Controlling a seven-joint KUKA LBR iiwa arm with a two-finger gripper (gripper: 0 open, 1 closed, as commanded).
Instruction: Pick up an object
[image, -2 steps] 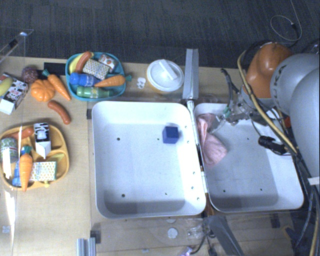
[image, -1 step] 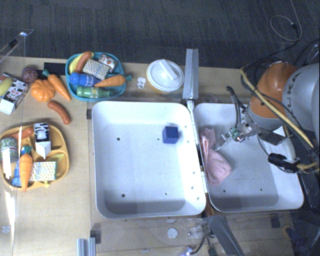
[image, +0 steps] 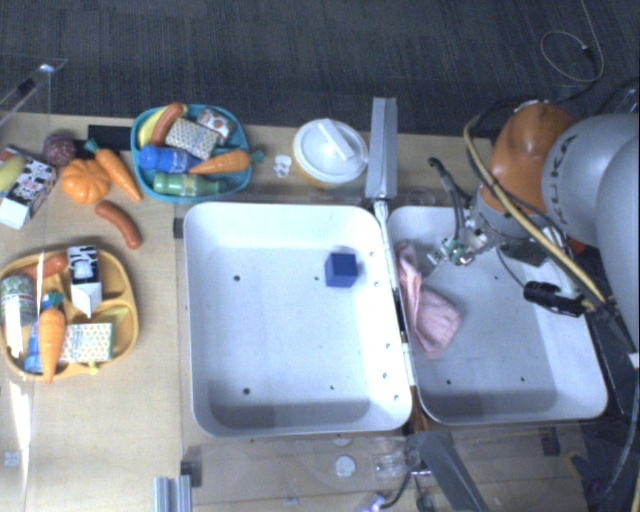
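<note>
Over the right bin (image: 520, 390) the arm (image: 590, 180) reaches in, its gripper (image: 458, 250) hanging just above the bin's upper left part, near a crumpled pink cloth (image: 432, 312) against the left wall. Whether the fingers are open or shut I cannot tell. This looks like the approach stage; next would be a descent onto the cloth. The left bin (image: 290, 400) holds a small blue block (image: 342, 268). On the desk (image: 150, 420), a yellow tray (image: 125, 300) and a blue bowl (image: 190, 188) carry toy food.
</note>
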